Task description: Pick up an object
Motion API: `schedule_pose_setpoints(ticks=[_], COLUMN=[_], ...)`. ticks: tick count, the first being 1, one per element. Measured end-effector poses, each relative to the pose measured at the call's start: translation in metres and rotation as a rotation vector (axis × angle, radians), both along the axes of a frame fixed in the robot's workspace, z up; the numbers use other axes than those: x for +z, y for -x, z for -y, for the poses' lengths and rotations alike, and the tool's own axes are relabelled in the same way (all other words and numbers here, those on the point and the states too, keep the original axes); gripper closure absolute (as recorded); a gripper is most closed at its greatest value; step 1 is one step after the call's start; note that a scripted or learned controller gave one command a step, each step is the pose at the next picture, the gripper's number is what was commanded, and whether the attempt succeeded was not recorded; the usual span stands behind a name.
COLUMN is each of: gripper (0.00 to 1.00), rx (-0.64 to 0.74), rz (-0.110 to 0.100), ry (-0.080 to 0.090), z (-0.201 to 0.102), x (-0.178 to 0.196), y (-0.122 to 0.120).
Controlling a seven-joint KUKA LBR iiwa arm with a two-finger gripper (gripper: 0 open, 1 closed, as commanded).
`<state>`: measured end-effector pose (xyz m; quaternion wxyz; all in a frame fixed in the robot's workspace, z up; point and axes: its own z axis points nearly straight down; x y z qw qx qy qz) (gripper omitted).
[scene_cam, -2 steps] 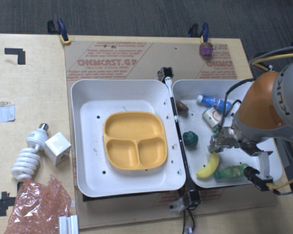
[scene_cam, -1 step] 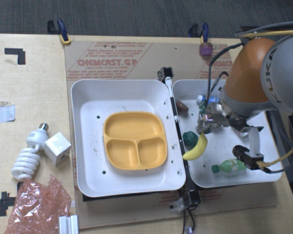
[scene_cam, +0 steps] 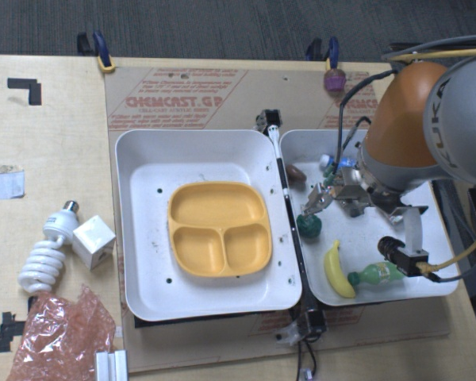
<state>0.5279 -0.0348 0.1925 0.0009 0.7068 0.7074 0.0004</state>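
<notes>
My gripper (scene_cam: 316,202) hangs over the left part of the right bin (scene_cam: 436,288), pointing down and to the left. Just below its tip lies a dark green round object (scene_cam: 308,226), close to the gripper but not seen in its grasp. A yellow banana (scene_cam: 337,270) lies at the bin's front, with a green bottle (scene_cam: 374,275) on its side to the right of it. A small brown object (scene_cam: 295,173) rests near the bin's back left wall. The arm hides much of the right bin's back half.
The left bin (scene_cam: 143,173) holds a yellow divided plate (scene_cam: 220,228). On the bench to the left lie a spiral light bulb (scene_cam: 44,252), a white cube (scene_cam: 94,241) and crumpled pink plastic (scene_cam: 59,336). A divider rail (scene_cam: 284,189) separates the bins.
</notes>
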Motion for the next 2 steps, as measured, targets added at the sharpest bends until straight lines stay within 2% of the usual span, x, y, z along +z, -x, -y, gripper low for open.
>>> schedule_pose_setpoints(ticks=[1,2], gripper=[0.00,0.00], rx=[-0.002,-0.002], rz=[-0.002,-0.002], ry=[0.000,-0.001], z=[0.074,0.058], x=[-0.080,-0.100], y=[-0.007,0.037])
